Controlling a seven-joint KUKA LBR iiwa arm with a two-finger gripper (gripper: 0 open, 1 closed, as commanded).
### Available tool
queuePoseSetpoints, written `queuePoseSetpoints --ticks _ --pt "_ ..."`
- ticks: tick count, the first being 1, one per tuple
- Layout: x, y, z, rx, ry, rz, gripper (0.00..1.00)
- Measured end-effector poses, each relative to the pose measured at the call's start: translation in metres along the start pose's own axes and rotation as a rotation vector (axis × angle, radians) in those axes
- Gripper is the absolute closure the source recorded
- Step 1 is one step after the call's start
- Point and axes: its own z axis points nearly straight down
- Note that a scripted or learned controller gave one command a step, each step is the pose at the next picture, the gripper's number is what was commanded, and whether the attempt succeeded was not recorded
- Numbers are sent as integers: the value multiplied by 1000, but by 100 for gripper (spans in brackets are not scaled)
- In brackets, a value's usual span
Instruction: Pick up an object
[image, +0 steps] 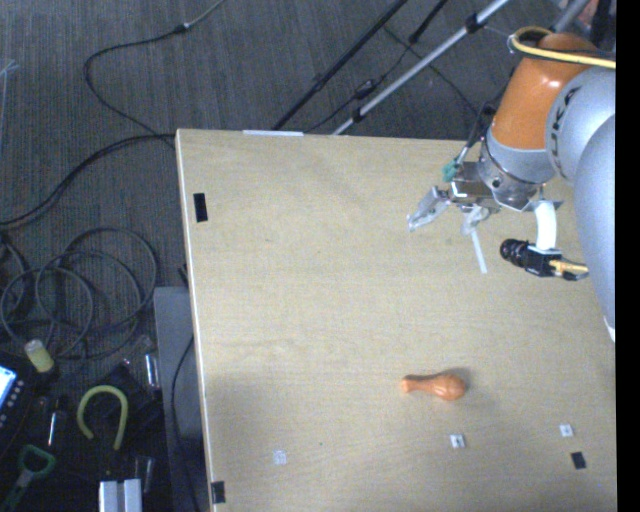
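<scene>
An orange object (436, 386), shaped like a small gourd or pin with a round bulb at its right end and a thin neck running left, lies on its side on the tan board (300, 300). It sits in the lower right part of the board, with bare surface all around it. Nothing touches it.

Just below and to its right a small pale square mark (457, 440) lies on the board. Another pale mark (565, 430) sits farther right, and a small dark mark (578, 460) is beside that one. A faint pale mark (279, 457) lies toward the lower left. A black tab (200, 207) sits near the board's left edge, higher up, and a second black tab (218, 491) sits at the lower left edge.

The gripper (452, 228) hangs over the upper right part of the board, well apart from the orange object. Its two thin fingers are spread wide, one pointing left and one slanting down to the right, with nothing between them. Above it the arm's orange band (528, 100) and grey body (600, 190) enter from the right. A black fitting with a yellow tip (540, 258) projects below the wrist.

Left of the board, on the dark carpet, lie looped black cables (80, 290), a green U-shaped tool (102, 408) and other small items too dim to tell.
</scene>
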Motion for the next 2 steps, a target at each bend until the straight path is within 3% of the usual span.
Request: queuePoseSetpoints --ticks 1,2 --pt "-61 2 18 -1 -6 -113 0" --pt "-31 3 102 -3 -1 -564 0"
